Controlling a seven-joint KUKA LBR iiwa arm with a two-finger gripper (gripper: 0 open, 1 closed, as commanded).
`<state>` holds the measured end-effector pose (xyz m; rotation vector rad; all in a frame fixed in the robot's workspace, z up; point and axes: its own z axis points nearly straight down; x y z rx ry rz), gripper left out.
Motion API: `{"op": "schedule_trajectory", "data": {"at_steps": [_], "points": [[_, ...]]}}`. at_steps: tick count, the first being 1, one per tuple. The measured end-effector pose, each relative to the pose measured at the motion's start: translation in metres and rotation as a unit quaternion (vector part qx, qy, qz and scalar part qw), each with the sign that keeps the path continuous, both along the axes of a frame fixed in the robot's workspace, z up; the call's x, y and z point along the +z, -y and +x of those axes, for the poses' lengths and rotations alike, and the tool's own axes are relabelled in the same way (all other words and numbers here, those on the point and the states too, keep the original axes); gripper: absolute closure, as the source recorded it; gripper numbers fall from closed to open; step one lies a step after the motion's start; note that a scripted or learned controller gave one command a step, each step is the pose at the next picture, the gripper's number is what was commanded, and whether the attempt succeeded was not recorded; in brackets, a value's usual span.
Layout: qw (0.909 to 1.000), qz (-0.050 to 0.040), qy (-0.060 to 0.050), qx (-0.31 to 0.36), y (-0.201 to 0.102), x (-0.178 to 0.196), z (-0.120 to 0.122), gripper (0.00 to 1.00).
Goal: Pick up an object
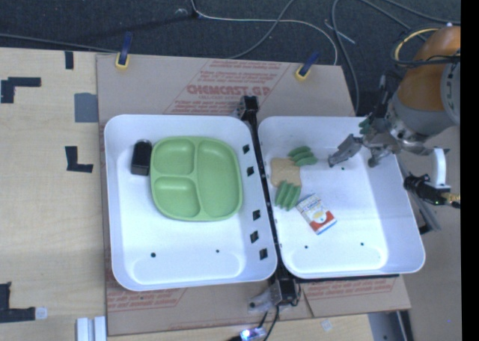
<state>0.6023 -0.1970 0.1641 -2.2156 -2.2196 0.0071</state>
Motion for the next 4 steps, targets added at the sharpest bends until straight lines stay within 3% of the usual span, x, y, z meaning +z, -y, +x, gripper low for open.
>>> {"op": "schedule_trajectory", "data": {"at_steps": [1, 2, 3, 4], "points": [[1.0000, -0.0006, 0.001, 0.000, 0.002, -0.051, 0.008, 0.00], [1.0000, -0.0010, 0.003, 0.001, 0.002, -0.037, 0.009, 1.00], [1.0000, -0.0008, 0.005, 0.000, 0.002, 0.026, 0.011, 1.00], [1.0000, -0.0004, 0.004, 0.000, 0.001, 0.041, 0.011, 1.00]]}}
